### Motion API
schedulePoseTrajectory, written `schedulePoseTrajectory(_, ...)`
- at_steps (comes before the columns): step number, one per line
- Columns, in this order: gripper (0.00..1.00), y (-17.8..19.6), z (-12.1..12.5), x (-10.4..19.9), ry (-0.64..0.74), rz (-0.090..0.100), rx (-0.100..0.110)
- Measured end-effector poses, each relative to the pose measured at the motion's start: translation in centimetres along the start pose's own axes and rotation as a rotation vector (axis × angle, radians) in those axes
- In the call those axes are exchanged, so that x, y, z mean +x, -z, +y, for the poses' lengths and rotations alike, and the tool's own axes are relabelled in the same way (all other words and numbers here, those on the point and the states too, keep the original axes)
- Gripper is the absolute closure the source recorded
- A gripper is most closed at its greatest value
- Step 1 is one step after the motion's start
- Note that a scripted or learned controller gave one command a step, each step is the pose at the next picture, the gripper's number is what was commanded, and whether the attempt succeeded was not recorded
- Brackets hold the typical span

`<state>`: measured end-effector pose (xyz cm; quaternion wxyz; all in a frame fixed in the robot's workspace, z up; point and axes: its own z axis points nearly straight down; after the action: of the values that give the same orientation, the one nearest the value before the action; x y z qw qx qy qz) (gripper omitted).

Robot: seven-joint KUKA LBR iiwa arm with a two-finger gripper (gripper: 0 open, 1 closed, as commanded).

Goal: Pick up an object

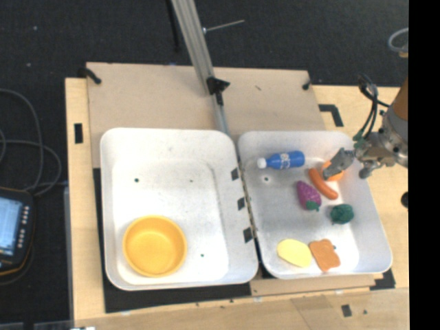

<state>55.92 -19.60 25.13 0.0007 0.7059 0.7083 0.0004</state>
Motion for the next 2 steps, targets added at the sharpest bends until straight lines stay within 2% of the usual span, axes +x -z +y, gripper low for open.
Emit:
schedulePoseTrajectory(1,0.0,0.0,0.0,0.0,0.0,0.0,0.0)
schedulePoseTrajectory(2,0.0,-5.5,0.5,-0.9,-0.003,-0.001,0.005)
